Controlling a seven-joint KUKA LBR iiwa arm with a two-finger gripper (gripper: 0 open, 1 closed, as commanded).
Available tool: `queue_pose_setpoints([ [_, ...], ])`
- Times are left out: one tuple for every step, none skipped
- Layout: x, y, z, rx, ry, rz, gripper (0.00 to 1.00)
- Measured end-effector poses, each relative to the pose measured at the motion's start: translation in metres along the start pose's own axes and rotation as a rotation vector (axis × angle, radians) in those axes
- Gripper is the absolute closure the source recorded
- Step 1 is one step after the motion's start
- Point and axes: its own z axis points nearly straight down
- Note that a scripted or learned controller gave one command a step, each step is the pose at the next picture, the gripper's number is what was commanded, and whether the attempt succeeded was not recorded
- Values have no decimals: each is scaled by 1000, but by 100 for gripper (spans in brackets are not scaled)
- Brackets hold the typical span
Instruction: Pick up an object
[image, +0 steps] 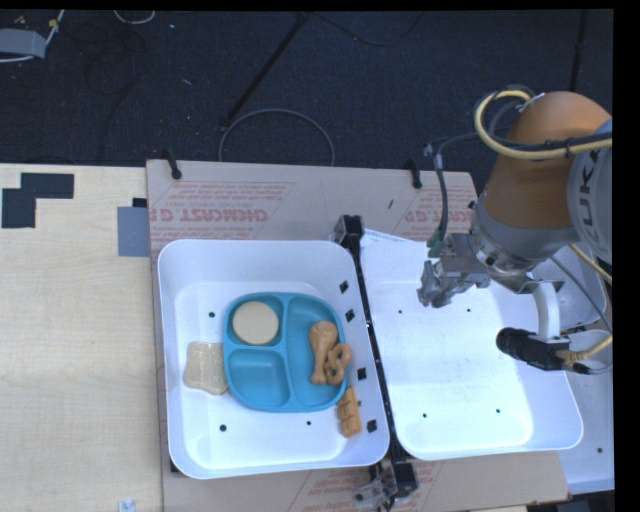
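A blue divided plate (262, 381) lies in the left bin (190, 270). On it rest a round tan cookie (255, 322) and a brown pretzel-like piece (328, 352). A pale bread slice (206, 367) lies left of the plate, and a small brown crinkled piece (348, 412) sits at its lower right. My gripper (437, 289) hangs over the upper left part of the right bin (480, 420), apart from all the objects. Nothing shows between its fingers.
A black divider (366, 340) runs between the two bins. A black cylindrical part (530, 348) of the arm reaches over the right bin's right side. Cardboard (260, 205) lies under the bins, and a light wooden bench top (70, 350) lies to the left.
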Motion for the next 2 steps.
queue_pose_setpoints([
  [49, -22, 13, 2, 0, 1, 100],
  [99, -40, 27, 3, -1, 1, 100],
])
